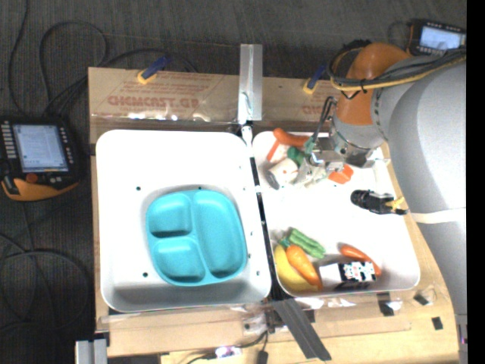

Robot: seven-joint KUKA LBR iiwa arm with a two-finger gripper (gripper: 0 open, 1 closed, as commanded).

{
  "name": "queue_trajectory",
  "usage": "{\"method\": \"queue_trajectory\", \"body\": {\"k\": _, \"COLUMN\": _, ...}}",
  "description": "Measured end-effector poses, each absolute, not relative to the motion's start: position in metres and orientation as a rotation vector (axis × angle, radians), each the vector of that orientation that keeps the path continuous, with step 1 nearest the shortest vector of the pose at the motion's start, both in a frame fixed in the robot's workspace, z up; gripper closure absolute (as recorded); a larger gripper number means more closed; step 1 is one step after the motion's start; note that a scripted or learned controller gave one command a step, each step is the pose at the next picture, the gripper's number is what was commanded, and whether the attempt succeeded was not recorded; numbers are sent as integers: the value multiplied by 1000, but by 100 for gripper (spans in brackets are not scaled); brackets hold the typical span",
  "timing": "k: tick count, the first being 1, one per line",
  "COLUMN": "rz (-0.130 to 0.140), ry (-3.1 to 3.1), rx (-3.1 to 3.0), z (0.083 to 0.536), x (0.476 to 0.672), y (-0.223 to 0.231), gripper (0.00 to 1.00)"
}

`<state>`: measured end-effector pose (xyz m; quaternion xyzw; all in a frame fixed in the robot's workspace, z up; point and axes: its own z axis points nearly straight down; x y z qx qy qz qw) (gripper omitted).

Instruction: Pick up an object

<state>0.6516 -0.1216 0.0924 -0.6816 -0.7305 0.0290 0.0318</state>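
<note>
The grey arm (424,135) reaches in from the right and bends down over the far end of the right bin (394,241), its orange band above the wrist, with the jaws (317,165) low among a small heap of toys (284,165) there; I cannot tell whether they are spread or pressed together. More objects lie at the near end of that bin: a carrot (299,262) on a banana (284,271), green beans (305,242) and a black-and-white box (350,273). The left bin (121,203) holds a blue divided tray (197,235).
</note>
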Motion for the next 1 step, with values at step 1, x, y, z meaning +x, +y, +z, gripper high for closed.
{"method": "queue_trajectory", "body": {"k": 1, "rz": 4, "ry": -2605, "rx": -1758, "z": 218, "x": 627, "y": -105, "gripper": 100}}
